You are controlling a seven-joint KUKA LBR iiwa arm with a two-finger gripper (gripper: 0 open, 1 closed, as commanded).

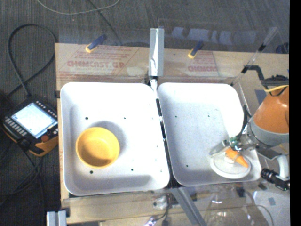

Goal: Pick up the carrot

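Note:
The carrot (236,157) is small and orange with a pale end. It lies on a round white plate (226,169) in the near right corner of the right bin (197,126). My gripper (233,145) hangs directly over the carrot's upper end, very close to it or touching it. The arm's grey wrist and orange band (273,115) reach in from the right above the bin's edge. The wrist hides part of the gripper.
A yellow bowl (98,147) sits in the left bin (94,102), towards its near left. A raised divider (161,126) separates the two bins. A handheld pendant (31,122) with cables lies on the floor to the left.

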